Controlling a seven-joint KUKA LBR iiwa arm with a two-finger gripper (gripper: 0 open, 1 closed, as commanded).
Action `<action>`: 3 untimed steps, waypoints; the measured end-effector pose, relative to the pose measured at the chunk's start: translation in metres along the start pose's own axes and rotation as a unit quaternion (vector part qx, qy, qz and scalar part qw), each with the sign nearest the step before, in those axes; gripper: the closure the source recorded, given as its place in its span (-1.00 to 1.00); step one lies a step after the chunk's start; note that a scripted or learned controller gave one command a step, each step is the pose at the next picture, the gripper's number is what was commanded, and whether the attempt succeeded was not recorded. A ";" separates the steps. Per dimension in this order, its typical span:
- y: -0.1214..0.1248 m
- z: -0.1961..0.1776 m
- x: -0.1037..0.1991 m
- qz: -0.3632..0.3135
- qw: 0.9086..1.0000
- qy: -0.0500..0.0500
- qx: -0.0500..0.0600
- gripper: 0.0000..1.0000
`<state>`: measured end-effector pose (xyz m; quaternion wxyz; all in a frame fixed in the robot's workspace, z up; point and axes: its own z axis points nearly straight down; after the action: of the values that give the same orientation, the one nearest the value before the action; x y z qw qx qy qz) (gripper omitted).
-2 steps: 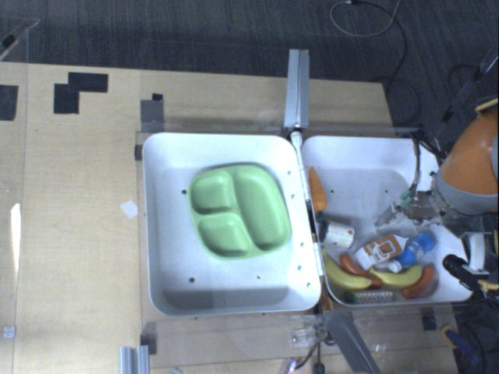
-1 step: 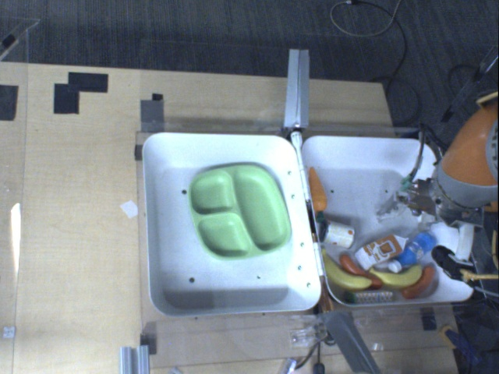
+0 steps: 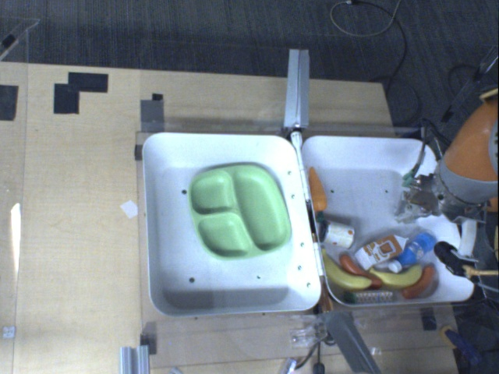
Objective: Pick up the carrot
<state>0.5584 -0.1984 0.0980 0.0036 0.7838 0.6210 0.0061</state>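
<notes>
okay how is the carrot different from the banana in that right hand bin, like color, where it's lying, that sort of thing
The carrot is orange; the banana is yellow. The carrot lies straight along the right bin's left wall, while the banana curves along the near edge. The carrot lies apart from the other items; the banana sits crowded against the red items and small carton in the pile. Both lie flat in the same bin, untouched by the pincer.

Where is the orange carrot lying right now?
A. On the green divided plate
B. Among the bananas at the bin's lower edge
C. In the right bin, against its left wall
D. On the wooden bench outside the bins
C: the slim orange carrot lies along the left wall of the right-hand white bin, apart from the green three-compartment plate in the other bin.
</notes>
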 end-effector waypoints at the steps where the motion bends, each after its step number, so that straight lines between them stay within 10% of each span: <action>1: 0.011 0.009 0.024 -0.085 0.996 -0.004 0.001 1.00; 3: 0.093 0.013 0.100 0.109 0.994 -0.002 0.002 1.00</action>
<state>0.6722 -0.1223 0.0868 0.0023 0.8467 0.5321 0.0034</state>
